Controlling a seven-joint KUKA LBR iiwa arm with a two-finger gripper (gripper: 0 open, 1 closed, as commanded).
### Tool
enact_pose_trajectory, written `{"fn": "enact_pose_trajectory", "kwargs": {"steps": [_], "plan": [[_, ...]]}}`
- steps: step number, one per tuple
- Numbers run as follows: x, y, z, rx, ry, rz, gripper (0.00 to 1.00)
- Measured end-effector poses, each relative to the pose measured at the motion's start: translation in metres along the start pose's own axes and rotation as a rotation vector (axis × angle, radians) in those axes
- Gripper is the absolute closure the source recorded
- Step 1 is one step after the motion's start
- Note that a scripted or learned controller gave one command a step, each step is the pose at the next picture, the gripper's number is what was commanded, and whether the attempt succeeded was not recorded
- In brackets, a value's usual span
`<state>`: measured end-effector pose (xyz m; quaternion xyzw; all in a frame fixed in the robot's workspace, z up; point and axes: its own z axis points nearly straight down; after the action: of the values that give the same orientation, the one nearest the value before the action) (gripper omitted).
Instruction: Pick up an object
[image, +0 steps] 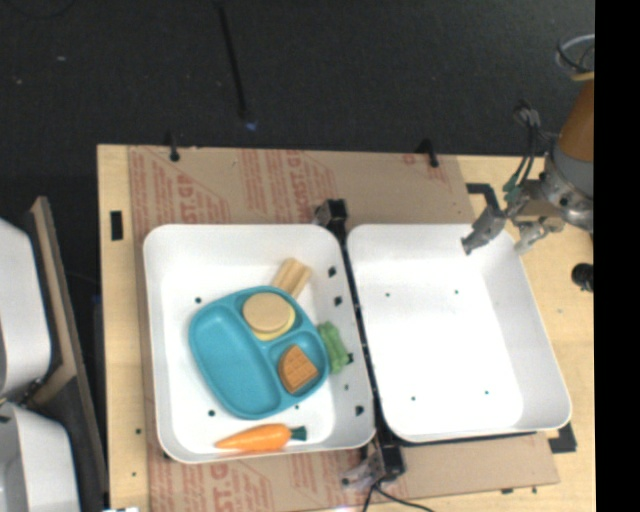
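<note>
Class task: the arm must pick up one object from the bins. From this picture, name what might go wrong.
1. The gripper hovers at the right bin's far rim, while every object lies in the left bin: a descent here may grab nothing.
2. The carrot lies against the left bin's wall, which could block a finger.

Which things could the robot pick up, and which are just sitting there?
For the job:
two-finger gripper
orange toy carrot
blue divided plastic tray
round tan biscuit
brown toast piece
tan wooden block
green toy piece

Just lying about:
right white bin
cardboard sheet
</note>
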<state>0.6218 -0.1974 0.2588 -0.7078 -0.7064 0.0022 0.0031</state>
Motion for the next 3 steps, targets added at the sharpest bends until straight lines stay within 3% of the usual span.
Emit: {"fn": "enact_pose_trajectory", "kwargs": {"steps": [1, 3], "plan": [[0.000, 0.001, -0.005, -0.008, -0.001, -0.001, 0.00], [0.003, 0.004, 0.091, -0.004, -0.001, -0.002, 0.00]]}}
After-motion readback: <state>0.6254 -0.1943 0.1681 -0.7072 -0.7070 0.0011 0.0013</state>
